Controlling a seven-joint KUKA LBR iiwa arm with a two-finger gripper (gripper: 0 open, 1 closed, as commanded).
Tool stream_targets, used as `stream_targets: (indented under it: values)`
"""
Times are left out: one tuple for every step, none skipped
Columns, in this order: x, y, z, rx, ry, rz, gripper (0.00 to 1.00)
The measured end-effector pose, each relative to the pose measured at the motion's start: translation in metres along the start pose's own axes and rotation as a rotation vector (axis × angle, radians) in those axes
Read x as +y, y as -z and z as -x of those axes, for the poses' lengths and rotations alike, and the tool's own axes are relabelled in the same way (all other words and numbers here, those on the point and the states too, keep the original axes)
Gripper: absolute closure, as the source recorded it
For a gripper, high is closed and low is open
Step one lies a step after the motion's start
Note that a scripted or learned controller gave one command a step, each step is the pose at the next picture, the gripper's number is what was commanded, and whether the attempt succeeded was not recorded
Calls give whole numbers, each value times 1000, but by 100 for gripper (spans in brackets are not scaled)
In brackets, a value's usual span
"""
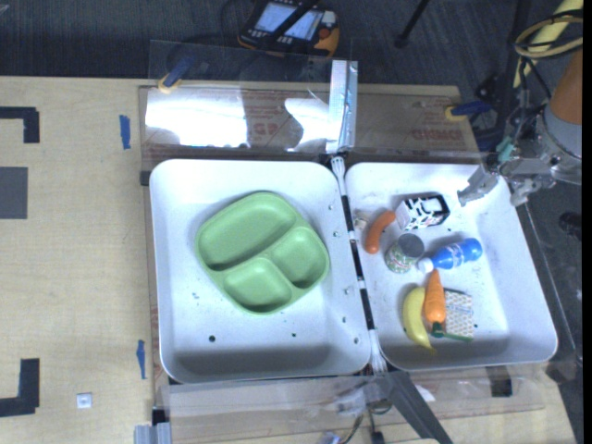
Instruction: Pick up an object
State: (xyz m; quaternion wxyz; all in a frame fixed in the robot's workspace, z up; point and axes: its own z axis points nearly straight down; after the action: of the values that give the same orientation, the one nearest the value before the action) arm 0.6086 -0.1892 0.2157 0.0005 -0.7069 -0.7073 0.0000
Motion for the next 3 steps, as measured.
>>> stream_targets:
  values:
    - [-50,-95,-30,0,13,1,0]
    - [-4,-130,-27,-2,61,6,0]
    - [-2,-118,-26,-5,59,12,100]
